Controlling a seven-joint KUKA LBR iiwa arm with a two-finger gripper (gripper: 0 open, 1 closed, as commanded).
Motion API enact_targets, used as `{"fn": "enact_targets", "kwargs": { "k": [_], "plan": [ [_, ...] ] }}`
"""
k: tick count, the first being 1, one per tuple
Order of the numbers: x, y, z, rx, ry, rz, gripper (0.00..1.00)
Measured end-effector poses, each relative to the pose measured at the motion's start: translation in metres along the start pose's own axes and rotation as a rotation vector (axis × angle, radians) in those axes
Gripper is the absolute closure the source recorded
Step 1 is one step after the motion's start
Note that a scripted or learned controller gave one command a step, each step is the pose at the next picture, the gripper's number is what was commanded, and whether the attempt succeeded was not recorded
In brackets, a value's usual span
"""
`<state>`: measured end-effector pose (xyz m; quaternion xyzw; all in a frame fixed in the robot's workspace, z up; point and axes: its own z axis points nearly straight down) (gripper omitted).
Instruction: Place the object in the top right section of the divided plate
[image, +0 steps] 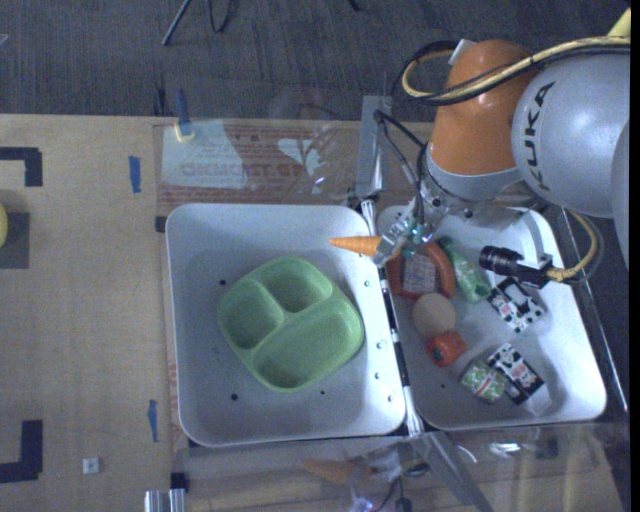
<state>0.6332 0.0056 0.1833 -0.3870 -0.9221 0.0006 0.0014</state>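
Observation:
A green divided plate (352, 322) lies in the middle of the left bin (215, 245), turned at an angle, with two small sections toward the top left and one large section at the lower right. An orange toy carrot (352, 243) points left over the left bin's top right corner, above and to the right of the plate. Its thick end sits between the fingers of my gripper (392, 243), which is shut on it just over the divide between the two bins.
The right bin (572, 372) holds several toy foods: a red-orange sausage piece (421, 276), a green item (466, 277), a beige ball (435, 313), a red tomato (447, 347) and two small cartons (517, 305) (500, 376). The arm fills the upper right.

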Motion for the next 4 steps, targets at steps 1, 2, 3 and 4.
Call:
{"fn": "enact_targets", "kwargs": {
  "k": [1,2,3,4],
  "plan": [
    [0.074,0.057,-0.005,-0.001,-0.001,-0.09,1.0],
    [0.016,0.015,0.0,-0.001,-0.002,-0.009,1.0],
    [0.016,0.015,0.0,-0.002,-0.002,-0.009,0.0],
    [-0.068,-0.038,-0.096,-0.002,-0.003,0.073,0.0]
  ]
}}
